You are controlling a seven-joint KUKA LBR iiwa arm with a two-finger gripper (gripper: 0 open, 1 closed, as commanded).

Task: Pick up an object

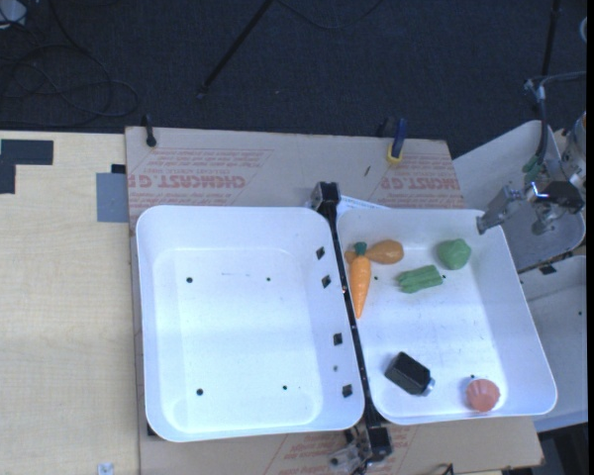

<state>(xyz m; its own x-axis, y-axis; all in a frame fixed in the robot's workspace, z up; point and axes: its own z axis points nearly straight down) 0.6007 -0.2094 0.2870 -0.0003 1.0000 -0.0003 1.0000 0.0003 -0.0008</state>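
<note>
Tool (510,206) is being held outside the right white plastic bin (535,339), grip state indeterminable. Orange plastic carrot (359,283), green pieces, black block (409,373) are lying inside that bin.

From my seat the grey metal arm hardware (554,191) runs off the right edge, so I cannot make out its two-finger gripper or the fingers' state

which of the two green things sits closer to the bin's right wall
The rounder green lump, at the far right of the right bin. The other, the longer green piece, lies left of it and nearer the camera.
</note>
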